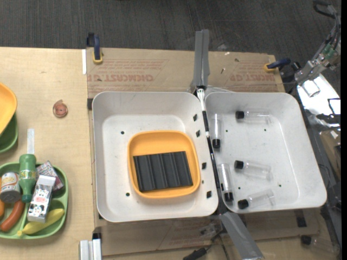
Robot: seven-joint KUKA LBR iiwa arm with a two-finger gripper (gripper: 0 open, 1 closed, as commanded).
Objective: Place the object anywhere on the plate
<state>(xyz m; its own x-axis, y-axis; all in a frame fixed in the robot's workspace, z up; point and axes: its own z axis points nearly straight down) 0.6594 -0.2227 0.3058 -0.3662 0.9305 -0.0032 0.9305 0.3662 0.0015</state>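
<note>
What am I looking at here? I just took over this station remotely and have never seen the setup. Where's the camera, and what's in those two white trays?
The one camera is fixed above the bench, looking down at a slant. Two shallow white bins sit side by side on cardboard. The left bin holds an orange plate with a dark ribbed mat on it; that plate is the drop target. The right bin holds clear tubes with black caps: one near the top, one mid-bin, one at the bottom, and two along its left wall. The plate carries no tube yet. On the left of the bench, a green tray holds toy food.
</note>
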